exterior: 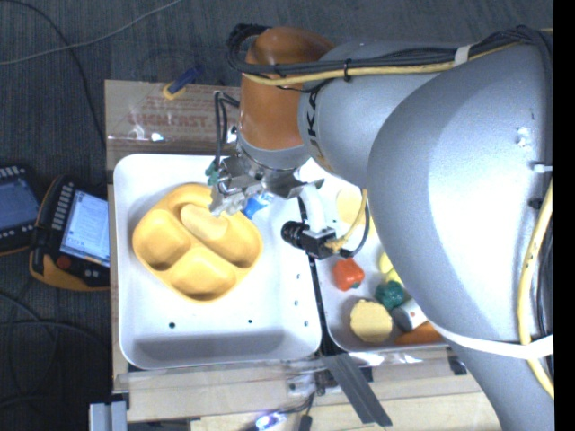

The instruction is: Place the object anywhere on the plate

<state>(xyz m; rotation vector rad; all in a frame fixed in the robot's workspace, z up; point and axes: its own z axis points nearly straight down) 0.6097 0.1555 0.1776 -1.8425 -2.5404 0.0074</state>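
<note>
Grey arm's two-finger gripper (232, 194) low over the left white bin (135, 330), just at the upper right edge of the yellow sectioned plastic plate (196, 241). Small blue object (256, 204) just beside the gripper tip, plate down-left of it — grasped or merely touching, cannot tell.

Plate (193, 245): yellow, divided into compartments, lying flat in the left white bin, toward its upper middle. Object (256, 205): small and blue, seen just at the plate's upper-right edge beneath the tool (232, 194); shape unclear.
</note>
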